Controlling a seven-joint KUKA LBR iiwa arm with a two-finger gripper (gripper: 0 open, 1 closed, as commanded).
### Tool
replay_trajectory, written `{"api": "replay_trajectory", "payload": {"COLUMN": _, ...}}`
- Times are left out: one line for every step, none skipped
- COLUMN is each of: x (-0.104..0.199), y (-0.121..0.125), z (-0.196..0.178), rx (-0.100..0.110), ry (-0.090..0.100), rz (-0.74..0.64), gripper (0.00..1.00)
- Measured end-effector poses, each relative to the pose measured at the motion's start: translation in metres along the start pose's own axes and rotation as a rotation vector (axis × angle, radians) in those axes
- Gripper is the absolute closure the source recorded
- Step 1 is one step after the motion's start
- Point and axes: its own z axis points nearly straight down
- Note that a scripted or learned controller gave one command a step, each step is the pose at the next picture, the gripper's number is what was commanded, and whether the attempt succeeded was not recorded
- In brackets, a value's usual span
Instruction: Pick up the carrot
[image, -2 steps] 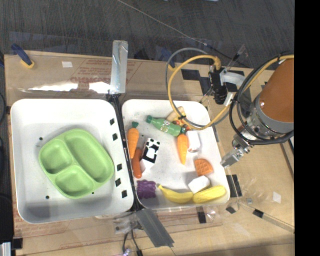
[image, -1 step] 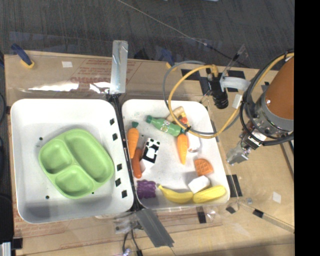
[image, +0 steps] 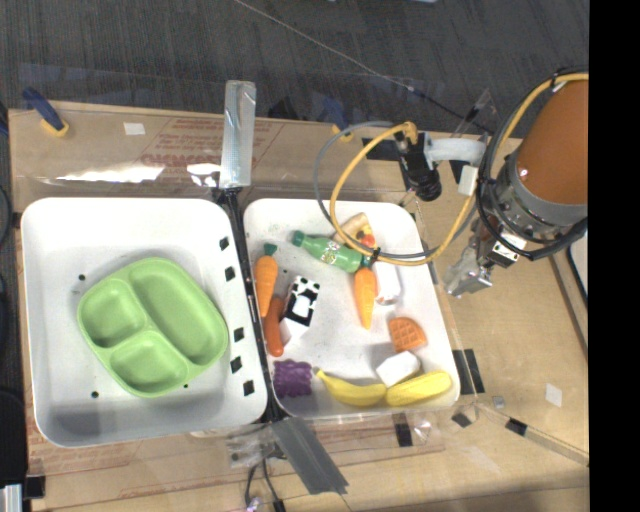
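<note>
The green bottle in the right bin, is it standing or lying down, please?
Lying down: the green bottle rests lengthwise on the right bin floor.

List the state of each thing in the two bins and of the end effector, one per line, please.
End effector: outside the right bin, holding nothing.
Carrot: lying free, mid-bin.
Second carrot: lying along the left wall.
Green bottle: on its side.
Banana: lying at the near wall.
Green plate: in the left bin, nothing on it.
</note>
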Motion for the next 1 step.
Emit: {"api": "replay_trajectory", "payload": {"x": -0.0293, "y": 0.0230, "z": -0.0140, "rx": 0.000, "ry": 0.000, "rz": -0.164, "gripper": 1.00}}
